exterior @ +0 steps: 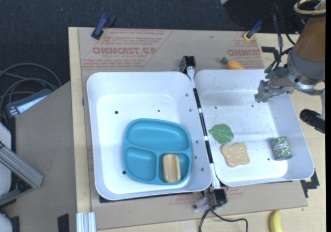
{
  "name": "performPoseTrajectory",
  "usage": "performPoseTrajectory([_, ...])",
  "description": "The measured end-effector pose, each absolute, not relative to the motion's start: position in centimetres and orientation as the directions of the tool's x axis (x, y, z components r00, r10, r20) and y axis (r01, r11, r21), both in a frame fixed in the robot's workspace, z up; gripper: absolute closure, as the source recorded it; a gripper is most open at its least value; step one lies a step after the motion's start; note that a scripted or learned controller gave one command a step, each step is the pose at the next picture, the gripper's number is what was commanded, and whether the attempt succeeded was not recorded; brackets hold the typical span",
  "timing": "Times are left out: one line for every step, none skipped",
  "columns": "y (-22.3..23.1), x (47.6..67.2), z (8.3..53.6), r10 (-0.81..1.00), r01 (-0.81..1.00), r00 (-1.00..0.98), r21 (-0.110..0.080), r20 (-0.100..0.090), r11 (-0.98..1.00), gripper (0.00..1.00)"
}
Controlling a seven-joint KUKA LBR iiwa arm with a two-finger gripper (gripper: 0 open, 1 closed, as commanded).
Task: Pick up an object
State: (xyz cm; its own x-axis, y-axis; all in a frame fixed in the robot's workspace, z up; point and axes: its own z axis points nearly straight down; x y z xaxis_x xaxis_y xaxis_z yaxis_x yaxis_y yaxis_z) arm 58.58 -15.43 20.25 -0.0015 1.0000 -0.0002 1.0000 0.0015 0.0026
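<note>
Light is even and fairly bright from overhead, so the two white bins [103,122] read near blown-out, with a soft grey shadow along their upper inside walls and a faint one in the right bin's upper half under the gripper [265,93]. The dark floor in the upper left stays dim and grainy. Focus is soft throughout, with the arm [310,50] slightly blurred at the right edge

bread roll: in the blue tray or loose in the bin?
In the tray. The bread roll lies in the lower right compartment of the blue tray, which sits in the left bin.
</note>
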Motion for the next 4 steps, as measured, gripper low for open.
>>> performPoseTrajectory([-15.5,58.5,20.2,1.0,1.0,-0.001,0.001,0.0,0.001,0.0])
performPoseTrajectory([-10.2,53.7,15.4,1.0,1.0,-0.001,-0.001,0.0,0.001,0.0])
performPoseTrajectory([-10.0,51.5,8.5,1.0,1.0,0.001,0.0,0.0,-0.001,0.0])
performPoseTrajectory([-10.2,57.2,8.5,1.0,1.0,0.0,0.001,0.0,0.0,0.0])
